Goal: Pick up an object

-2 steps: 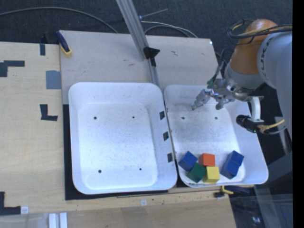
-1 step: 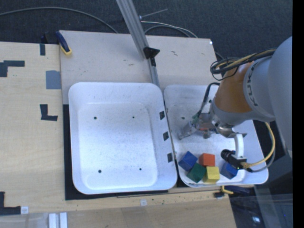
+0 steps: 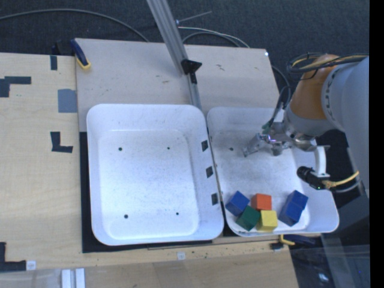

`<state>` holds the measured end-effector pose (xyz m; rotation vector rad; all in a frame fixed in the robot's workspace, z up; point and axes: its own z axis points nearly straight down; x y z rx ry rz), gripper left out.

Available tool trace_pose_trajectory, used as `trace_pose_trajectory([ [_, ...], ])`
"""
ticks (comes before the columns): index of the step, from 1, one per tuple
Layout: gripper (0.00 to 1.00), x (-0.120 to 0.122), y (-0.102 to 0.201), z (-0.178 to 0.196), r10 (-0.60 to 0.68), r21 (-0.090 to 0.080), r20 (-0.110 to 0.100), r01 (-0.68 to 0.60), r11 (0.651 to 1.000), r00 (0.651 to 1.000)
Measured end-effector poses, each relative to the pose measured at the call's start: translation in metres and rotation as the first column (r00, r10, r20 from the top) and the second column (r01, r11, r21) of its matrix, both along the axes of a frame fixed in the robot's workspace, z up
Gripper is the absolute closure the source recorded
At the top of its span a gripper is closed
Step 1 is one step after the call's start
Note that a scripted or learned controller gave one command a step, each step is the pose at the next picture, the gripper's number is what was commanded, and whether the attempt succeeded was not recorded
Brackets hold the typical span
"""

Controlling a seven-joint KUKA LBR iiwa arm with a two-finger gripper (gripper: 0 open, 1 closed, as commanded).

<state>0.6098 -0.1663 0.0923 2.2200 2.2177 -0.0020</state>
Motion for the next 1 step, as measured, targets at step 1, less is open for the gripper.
trace_pose_trajectory([
  [1, 0.0, 0.0379, -0.0427, 0.0, 0.001, 0.001, 0.001, -0.001, 1.0, 1.0],
])
